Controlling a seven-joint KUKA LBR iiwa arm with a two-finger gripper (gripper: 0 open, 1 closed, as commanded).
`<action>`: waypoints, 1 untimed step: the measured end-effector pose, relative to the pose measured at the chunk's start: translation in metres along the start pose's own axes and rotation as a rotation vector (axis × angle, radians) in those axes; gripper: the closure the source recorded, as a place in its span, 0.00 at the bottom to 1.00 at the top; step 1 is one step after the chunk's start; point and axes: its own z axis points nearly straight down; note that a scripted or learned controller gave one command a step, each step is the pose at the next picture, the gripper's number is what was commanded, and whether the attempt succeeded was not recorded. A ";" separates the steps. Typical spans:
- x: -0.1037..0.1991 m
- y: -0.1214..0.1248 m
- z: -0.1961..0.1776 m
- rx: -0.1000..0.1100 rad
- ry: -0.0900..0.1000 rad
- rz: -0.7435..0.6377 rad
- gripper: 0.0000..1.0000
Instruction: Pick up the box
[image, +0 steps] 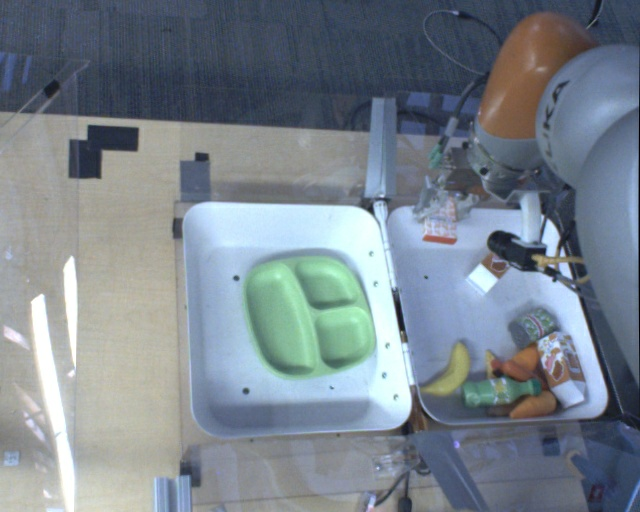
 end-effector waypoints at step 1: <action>-0.034 -0.026 0.020 0.004 -0.001 0.310 1.00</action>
